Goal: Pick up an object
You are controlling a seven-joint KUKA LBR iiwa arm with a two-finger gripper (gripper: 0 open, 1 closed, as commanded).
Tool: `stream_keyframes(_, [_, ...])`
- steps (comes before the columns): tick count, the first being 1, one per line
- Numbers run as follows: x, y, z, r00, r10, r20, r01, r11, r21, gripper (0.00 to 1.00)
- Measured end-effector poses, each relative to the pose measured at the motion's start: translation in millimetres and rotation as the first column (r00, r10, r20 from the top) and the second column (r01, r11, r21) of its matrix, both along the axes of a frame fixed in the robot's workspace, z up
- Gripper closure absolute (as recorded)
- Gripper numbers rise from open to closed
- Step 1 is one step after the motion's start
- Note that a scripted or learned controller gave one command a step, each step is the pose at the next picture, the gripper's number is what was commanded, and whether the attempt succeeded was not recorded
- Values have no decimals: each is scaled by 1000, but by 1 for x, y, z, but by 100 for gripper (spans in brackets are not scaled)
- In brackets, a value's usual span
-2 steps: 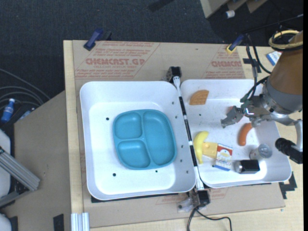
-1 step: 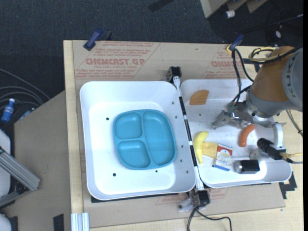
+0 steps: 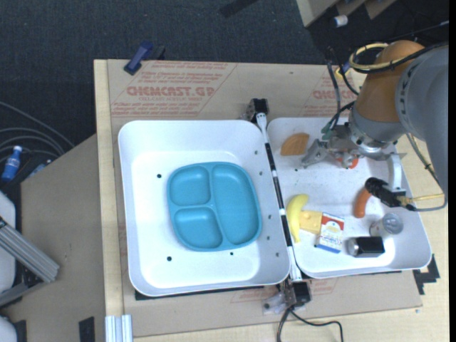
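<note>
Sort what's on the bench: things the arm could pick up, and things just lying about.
For the job: claw; bread piece; banana; cheese wedge; small carton; sausage; black block.

Lying about: blue divided plate; blue clip; cables.

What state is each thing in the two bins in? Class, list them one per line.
blue divided plate: flat in left bin, nothing on it
banana: lying by right bin's left wall
cheese wedge: touching banana
small carton: lying flat
hot dog: lying loose
bread piece: lying loose
</note>
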State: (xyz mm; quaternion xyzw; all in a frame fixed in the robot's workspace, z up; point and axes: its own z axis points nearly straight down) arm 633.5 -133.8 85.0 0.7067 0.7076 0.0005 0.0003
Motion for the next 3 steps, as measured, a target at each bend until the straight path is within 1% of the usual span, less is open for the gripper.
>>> stream_keyframes(1, [1, 0, 10, 1000, 0, 2, 0, 1000, 0, 100])
stream_keyframes(2, [0, 0, 10, 1000, 0, 1, 0, 1000, 0, 0])
stream_keyframes(3, [1, 0, 21, 1000, 0, 4, 0, 1000, 0, 100])
